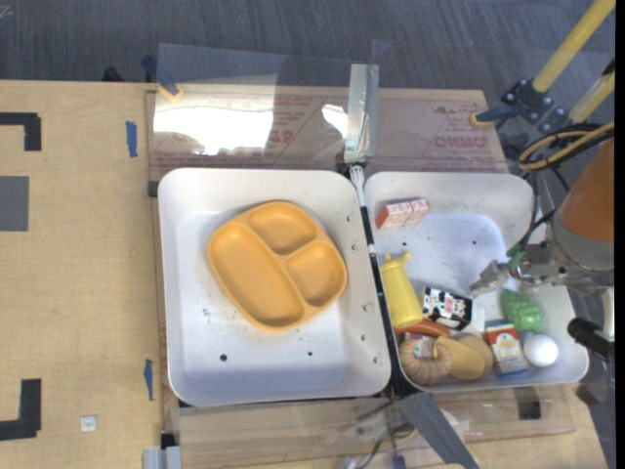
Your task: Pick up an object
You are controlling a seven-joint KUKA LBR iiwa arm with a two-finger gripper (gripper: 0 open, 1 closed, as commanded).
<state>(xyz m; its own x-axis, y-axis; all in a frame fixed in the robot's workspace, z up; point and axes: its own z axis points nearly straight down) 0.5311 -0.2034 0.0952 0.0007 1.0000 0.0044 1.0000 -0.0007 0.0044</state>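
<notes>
1. Bench (68, 262): brown board under two white bins set side by side.
2. Left bin (186, 360): holds one orange tray (276, 264) with three compartments, lying flat near the middle, slightly turned.
3. Right bin (508, 195): holds all the small items, mostly crowded along its near side.
4. Arm (591, 213): comes in from the right, orange band at the frame edge, over the right bin's right side.
5. Gripper (493, 277): low over the right bin's middle-right, just above the green item; nothing between the fingers; how wide they stand, cannot tell.
6. Yellow bottle (398, 291): lies along the bin's left wall.
7. Bagel (427, 358): near corner, touching a tan lump (469, 357) to its right.
8. Red-white box (401, 213): far left, apart from the rest.
9. Black-white carton (447, 307): just beside the bottle.
10. Small box (505, 348): next to a white egg (540, 350), near right.
11. Green item (521, 313): just above box and egg.
</notes>
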